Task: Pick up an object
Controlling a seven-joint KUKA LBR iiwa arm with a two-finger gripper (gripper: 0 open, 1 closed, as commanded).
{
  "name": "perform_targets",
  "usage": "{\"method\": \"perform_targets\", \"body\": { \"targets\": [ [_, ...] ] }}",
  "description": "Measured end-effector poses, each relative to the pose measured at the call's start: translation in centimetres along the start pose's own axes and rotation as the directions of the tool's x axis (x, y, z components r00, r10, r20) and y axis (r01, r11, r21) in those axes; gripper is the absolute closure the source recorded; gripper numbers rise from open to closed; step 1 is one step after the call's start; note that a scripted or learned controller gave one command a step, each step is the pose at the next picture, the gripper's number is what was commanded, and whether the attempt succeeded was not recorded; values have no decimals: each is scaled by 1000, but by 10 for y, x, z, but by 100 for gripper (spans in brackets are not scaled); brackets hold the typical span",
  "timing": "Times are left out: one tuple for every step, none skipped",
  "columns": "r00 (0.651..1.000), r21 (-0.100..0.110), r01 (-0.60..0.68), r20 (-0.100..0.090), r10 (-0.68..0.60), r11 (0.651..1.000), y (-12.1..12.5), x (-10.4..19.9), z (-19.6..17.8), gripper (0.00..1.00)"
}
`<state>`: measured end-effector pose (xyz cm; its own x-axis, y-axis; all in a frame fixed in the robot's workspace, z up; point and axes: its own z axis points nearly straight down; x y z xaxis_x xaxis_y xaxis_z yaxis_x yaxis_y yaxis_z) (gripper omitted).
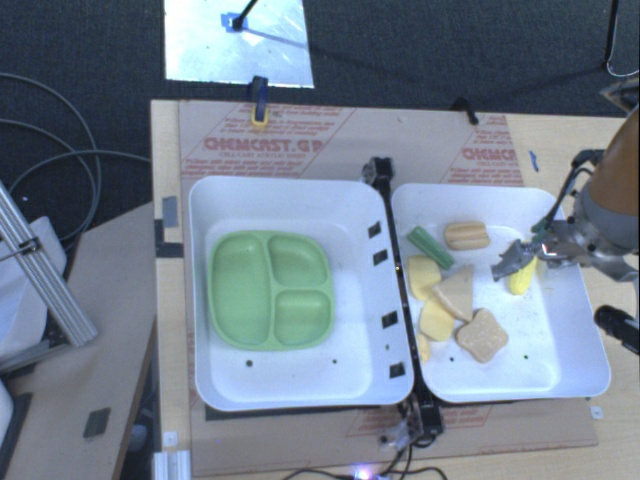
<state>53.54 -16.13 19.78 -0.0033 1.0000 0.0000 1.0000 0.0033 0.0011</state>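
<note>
End effector (512, 260): finger spread indiscernible, touching yellow piece (521, 279) just beneath it. Risk: off-centre closure likely nudges it aside.

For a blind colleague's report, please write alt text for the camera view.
A robot arm's gripper reaches from the right into the right bin, beside a yellow piece among scattered toy foods. The left bin holds a green divided plate.

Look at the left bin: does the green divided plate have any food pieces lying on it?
No. The green divided plate lies bare in the left bin; the food pieces lie in the right bin.
</note>
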Motion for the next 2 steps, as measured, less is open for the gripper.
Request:
{"method": "perform_targets", "body": {
  "targets": [
    [1000,-9,4,3,-4,1000,57,-24,114,0],
    [1000,1,-8,2,8,1000,-48,-48,112,0]
  ]
}}
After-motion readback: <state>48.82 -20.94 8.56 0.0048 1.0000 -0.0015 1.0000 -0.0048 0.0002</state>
